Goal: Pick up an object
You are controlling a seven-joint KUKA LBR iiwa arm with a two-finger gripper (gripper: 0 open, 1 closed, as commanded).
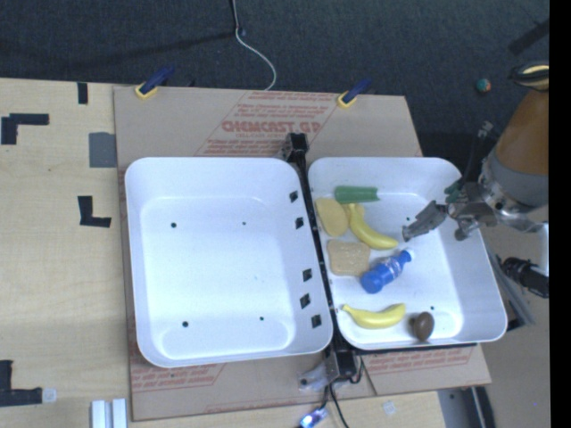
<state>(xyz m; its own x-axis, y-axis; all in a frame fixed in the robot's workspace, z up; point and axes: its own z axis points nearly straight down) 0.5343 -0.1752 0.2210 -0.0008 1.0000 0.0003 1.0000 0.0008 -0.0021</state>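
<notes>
- Over the right bin [473, 328], the pincer [419, 227] hangs low at the end of the grey arm [522, 163] that comes in from the right; it points left toward the heap, and I cannot tell how it is set or whether anything is in it.
- All the pickable things lie crowded in the left half of that bin, against the divider, likely tipped in as a loose pile rather than arranged.
- Far end: a green marker-like stick [357, 193], then a pale yellow piece [331, 216] and a toy banana [369, 230] just beside it; the banana lies nearest the pincer, so I judge it the likely target.
- Middle: a tan, bread-like slab [347, 257] touching a small blue bottle [385, 272].
- Near end: a second banana [375, 315] and a brown rounded lump [421, 325].
- The left bin [143, 266] sits flush beside it.
- Both bins rest on a cardboard sheet [259, 123] clipped to the bench [45, 266], presumably to stop sliding; its red print seems to read "CHEMCAST", with the rest too small.
</notes>
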